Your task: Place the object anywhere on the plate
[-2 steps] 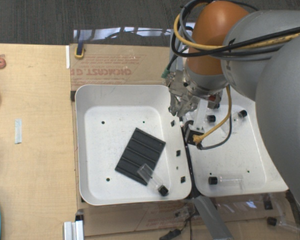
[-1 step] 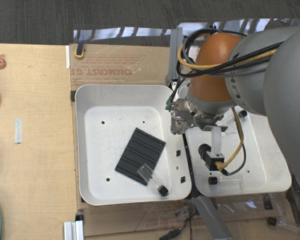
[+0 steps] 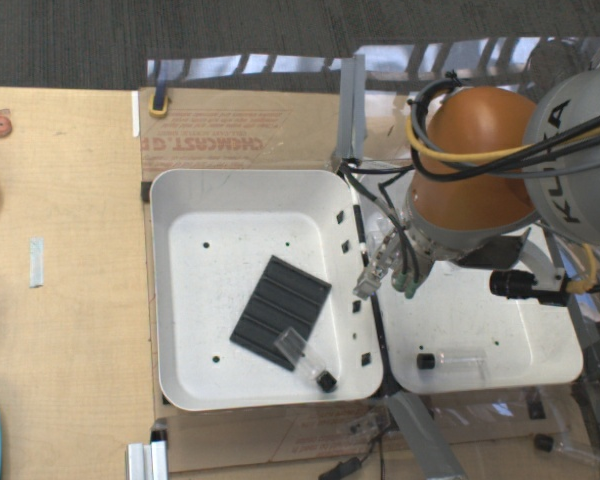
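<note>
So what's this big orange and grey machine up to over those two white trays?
It's a robot arm meant to put an object on a plate. Right now its claw hangs over the divide between the two trays with nothing in it. In the left tray lies a dark ribbed plate, with a small clear piece with a black cap resting against its lower corner. A similar clear tube lies in the right tray. Whether the claw is open is hard to make out.
</note>
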You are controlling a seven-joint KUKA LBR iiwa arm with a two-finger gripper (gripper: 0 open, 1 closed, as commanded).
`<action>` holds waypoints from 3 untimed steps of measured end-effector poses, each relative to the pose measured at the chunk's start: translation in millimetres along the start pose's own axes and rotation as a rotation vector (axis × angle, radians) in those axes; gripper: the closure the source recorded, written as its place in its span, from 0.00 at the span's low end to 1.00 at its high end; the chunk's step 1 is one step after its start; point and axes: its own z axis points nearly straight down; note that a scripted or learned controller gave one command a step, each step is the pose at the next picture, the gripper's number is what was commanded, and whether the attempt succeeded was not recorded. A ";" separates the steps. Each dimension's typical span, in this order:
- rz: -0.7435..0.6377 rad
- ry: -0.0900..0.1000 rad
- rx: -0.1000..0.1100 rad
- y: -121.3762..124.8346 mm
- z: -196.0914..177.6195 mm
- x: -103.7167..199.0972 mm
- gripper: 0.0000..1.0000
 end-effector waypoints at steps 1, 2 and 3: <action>0.599 -0.002 0.002 48.8 -35.1 13.3 1.00; 0.600 -0.002 0.002 48.6 -35.1 13.2 0.00; 0.221 -0.003 0.000 130.7 -61.7 37.2 0.00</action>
